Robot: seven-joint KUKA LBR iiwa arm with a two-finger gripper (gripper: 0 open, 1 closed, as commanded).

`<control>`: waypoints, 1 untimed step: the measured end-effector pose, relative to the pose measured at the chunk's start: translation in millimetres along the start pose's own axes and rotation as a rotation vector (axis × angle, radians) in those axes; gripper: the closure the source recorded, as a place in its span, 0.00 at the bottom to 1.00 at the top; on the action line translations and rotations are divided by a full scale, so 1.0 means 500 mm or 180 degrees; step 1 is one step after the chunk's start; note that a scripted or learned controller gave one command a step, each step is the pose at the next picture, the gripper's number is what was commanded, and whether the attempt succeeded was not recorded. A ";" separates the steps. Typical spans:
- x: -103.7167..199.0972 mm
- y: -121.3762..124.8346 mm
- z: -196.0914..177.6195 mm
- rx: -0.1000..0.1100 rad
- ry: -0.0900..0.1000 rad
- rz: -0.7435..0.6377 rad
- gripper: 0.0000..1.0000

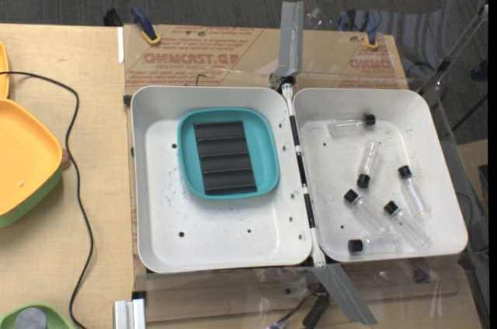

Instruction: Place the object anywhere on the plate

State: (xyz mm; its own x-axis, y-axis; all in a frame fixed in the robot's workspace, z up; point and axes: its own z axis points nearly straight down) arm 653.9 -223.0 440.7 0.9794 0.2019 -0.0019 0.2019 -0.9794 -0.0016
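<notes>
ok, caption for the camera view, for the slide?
Teal plate in left bin; clear black-capped vials scattered in right bin.

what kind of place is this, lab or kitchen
Probably a lab test bench: two shallow white bins sit side by side, clear plastic vials with black caps lie in one, and a teal square plate in the other.

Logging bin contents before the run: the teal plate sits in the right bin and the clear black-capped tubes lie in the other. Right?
Not quite. The camera view shows the teal plate in the left bin; the clear black-capped tubes lie in the right bin.
</notes>
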 end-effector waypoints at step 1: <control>-0.001 0.000 0.001 0.0002 -0.0004 0.0004 0.00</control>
State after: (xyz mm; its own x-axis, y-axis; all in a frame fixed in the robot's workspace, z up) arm 653.4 -223.1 440.2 0.9796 0.2007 -0.0031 0.2007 -0.9796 -0.0021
